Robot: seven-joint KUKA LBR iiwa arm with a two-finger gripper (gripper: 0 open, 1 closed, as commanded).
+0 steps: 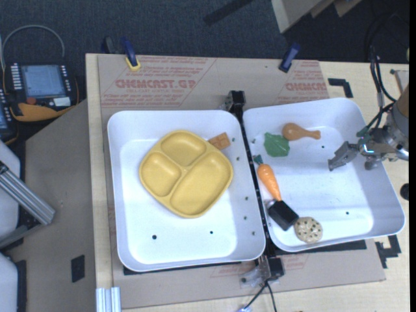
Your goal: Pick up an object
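Note:
In the right bin (338, 207) lie a tan chicken drumstick (299, 132), a green leafy piece (277, 145), an orange carrot (268, 181), a black block (283, 214) and a speckled cookie (307, 229). My gripper (356, 156) hangs at the bin's right side, over bare floor. It is open, with one dark finger (340, 157) splayed left, and nothing lies between its fingers. The drumstick is well to the left of it.
The left bin (130, 207) holds a yellow divided plate (186, 173) with a small brown block (220, 140) at its upper right edge. A ridge separates the two bins. A control pendant (40, 86) sits off the bench at the far left.

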